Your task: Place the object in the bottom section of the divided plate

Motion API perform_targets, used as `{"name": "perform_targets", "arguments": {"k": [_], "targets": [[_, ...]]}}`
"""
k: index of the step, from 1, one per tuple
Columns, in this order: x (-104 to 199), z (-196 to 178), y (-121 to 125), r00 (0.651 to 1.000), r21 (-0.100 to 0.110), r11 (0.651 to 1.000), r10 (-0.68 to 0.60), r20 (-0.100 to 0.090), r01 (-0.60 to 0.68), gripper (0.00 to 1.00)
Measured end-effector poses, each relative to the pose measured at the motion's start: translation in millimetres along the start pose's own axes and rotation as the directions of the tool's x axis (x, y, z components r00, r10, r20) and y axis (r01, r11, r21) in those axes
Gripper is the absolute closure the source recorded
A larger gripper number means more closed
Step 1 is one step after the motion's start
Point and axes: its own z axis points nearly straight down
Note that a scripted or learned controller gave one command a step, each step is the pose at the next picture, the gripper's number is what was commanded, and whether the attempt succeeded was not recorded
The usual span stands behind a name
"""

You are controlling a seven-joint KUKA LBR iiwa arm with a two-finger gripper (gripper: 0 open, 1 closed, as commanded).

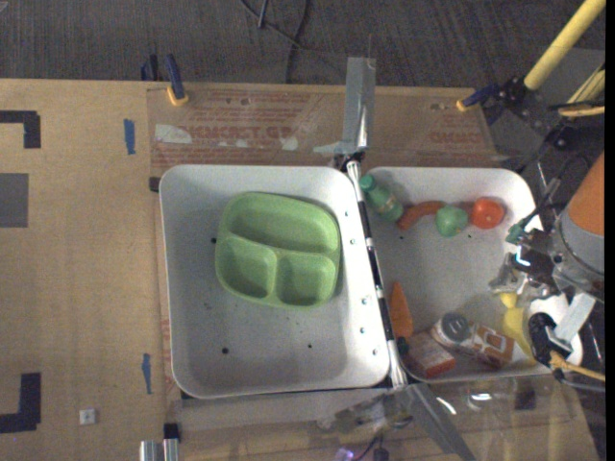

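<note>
**Fig.** Overhead view of counter (77, 257) w/ two white bins.

- **Left bin** (259, 349): green divided plate (281, 200) in the bin's upper-centre. It has one wide section toward frame top and two smaller ones toward frame bottom, all bare.
- **Right bin** (452, 277): loose items, incl. carrot (400, 311) by the bin's left wall, red-orange round item (487, 213) at upper right, and box (430, 356) at the lower edge.
- **End effector** (524, 267): at frame's right edge, over the right bin's right rim, just above a yellow item (512, 317). Whether it is open or closed cannot be told, and nothing is seen held.
- **Object to be moved:** not identifiable w/ certainty. It is prob. the yellow item, which lies in the right bin, well apart from the plate.

**Risks:**
1. The yellow item lies close to the bin wall & other items, so a grasp may slip or catch a neighbour.
2. The transfer crosses the ridge btw. bins, where a loose grip could drop it.
3. The plate has two lower sections, so "bottom" is ambiguous, and a release too far up-frame lands in the wide section.
4. The plate looks light & unfixed, so a low approach may shove it.
</note>
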Motion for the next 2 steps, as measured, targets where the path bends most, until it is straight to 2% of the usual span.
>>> {"name": "perform_targets", "arguments": {"k": [1, 2], "targets": [[86.4, -8.5, -14.6, 0.966, -0.001, 0.966, -0.259, 0.001, 0.259, 1.00], [156.6, -23.1, 16.5, 0.965, 0.001, 0.965, -0.263, 0.001, 0.263, 1.00]]}}
